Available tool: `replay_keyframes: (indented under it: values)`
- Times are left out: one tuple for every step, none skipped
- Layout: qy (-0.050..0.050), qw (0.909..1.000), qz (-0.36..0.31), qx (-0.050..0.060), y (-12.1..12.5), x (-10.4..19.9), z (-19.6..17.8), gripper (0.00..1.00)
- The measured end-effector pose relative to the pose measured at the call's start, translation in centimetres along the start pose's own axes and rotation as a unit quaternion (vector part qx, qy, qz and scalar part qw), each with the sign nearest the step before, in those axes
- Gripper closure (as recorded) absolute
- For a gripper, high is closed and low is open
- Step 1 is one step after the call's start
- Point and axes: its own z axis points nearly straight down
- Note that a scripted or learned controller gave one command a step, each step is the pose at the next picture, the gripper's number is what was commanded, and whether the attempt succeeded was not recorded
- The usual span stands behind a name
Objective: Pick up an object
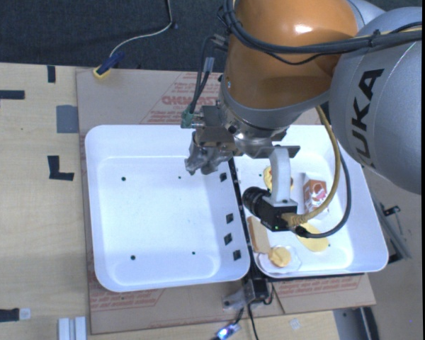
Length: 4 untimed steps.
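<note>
My gripper (200, 159) hangs over the back right corner of the left bin (106, 190), close to the divider between the bins. The big orange band and grey wrist cover much of the right bin (361, 253). In the right bin lie a red and white packet (315, 191), a yellow flat piece (314, 244), a round pale yellow item (280, 258) and a tan stick (258, 236) along the divider. A yellow object (269, 178) sits partly behind a white part of the arm. I see nothing held under the gripper.
A black cylinder with a cable (262, 207) hangs from the arm over the right bin's objects. Both bins rest on a cardboard sheet (134, 105) on the wooden bench. A blue and yellow cable end (108, 65) lies at the back left.
</note>
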Motion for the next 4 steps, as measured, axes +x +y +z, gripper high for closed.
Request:
replay_keyframes:
  values:
    - [-0.001, 1.0000, 0.001, 0.003, 0.0, 4.0, 2.8, 1.00]
    - [0.003, 1.0000, 0.001, -0.007, 0.1, 5.1, -12.4, 1.00]
    - [-0.001, 1.0000, 0.006, -0.001, 0.1, -1.7, -14.1, 1.00]
    - [-0.004, 0.9999, 0.002, 0.010, -0.2, 0.6, 2.6, 1.00]
